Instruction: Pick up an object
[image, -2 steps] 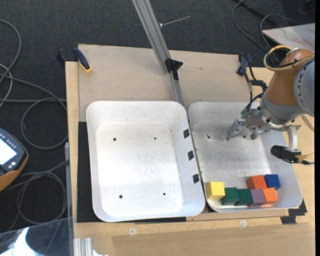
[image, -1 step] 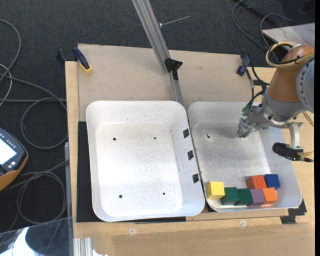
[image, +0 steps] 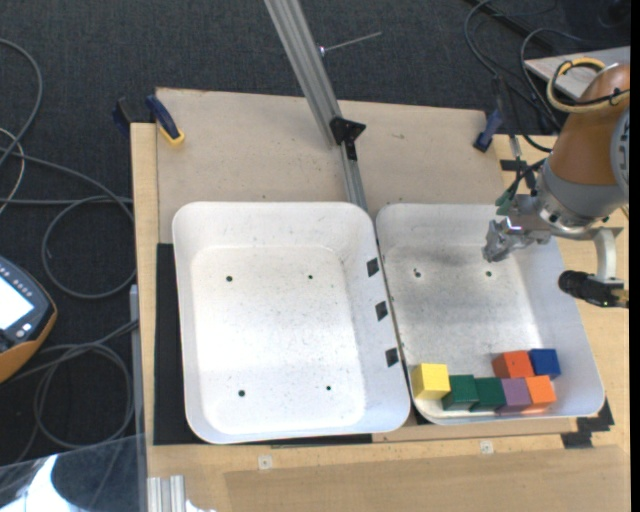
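A plywood bench (image: 260, 150) sits on dark carpet (image: 70, 60), with loose black cables (image: 60, 190) looping across the floor to its left. Two blue clamps (image: 165, 118) pin the board at its far corners, and a grey metal rail (image: 315, 90) slants down from the top to meet the gap between the bins. At the far left edge, part of an orange-and-black handheld unit (image: 18, 315) with a screen rests on the floor.

The left bin (image: 200, 230) and the right bin (image: 560, 300) lie side by side, their rims touching, both white and speckled with fine dark grit. A smudge of grey scuffing marks the right bin's floor near its far end.

The blocks are huddled along the near edge of the right bin: a yellow block (image: 432, 378) on the left, green blocks (image: 474, 392) beside it, then a purple block (image: 515, 394), an orange block (image: 540, 390), a red block (image: 516, 364) and a blue block (image: 545, 361) packed close together.

The arm comes in from the right, and the gripper (image: 497, 245) hangs over the far end of the right bin, well apart from the blocks. From here I cannot tell whether the claw is spread or closed; nothing shows in it.
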